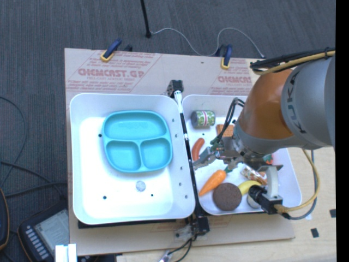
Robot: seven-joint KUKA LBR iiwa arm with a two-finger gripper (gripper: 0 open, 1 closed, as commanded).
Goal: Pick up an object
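The brown board (82,72) on the desk bore red print, "CHEMCAST GP", repeated at a slant: plainly at its left near the blue clamp (111,49), fainter at its right. The small lines beneath were too fine to read.

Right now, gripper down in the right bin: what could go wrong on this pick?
1. Clutter: the carrot, brown round piece and red piece lie close together beside the gripper, so it may catch two things or knock one aside.
2. The gripper sits near the divider between the bins; a small drift could strike that wall.
3. The green can lies on its side and might roll if nudged.
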